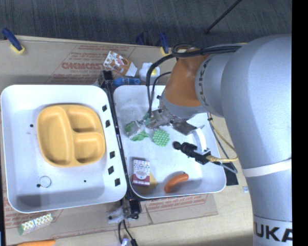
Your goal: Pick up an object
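Note:
My gripper (146, 123) reaches down into the right white bin (215, 181), under the orange wrist band. Its tip sits among green items: a green leafy piece (138, 136) just below it and a green dotted round object (160, 136) to its right. A small red box (140, 171) lies near the bin's front, with a yellow block (152, 179) beside it. An orange-red sausage (175, 181) lies at the front right. The arm hides the bin's back right part.
The left white bin (13, 137) holds a yellow divided tray (72, 134). A small printed carton (116, 61) and blue and white items (136, 76) lie on the cardboard behind the bins. A black part with a cable (192, 151) hangs over the right bin.

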`<act>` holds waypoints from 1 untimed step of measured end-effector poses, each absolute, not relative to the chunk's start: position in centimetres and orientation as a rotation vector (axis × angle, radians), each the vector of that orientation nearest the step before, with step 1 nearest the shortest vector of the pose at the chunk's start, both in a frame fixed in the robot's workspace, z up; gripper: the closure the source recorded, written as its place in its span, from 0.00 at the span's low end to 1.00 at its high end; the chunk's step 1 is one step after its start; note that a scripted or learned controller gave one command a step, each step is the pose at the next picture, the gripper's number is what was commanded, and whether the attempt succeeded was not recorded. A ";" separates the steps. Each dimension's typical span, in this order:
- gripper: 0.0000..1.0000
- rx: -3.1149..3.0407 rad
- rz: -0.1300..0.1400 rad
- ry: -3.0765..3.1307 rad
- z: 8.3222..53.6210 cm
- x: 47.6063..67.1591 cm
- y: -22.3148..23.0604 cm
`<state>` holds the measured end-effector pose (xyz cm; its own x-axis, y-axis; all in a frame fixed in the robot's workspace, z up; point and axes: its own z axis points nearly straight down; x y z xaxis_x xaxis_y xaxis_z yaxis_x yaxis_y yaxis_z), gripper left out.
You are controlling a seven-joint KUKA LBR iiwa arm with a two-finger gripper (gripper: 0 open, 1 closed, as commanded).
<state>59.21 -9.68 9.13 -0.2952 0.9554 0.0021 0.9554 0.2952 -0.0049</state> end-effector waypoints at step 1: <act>1.00 -1.856 0.006 -2.529 10.2 59.2 -9.7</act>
<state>59.24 -9.66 10.15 -0.2998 0.9540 0.0019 0.9540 0.2998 -0.0062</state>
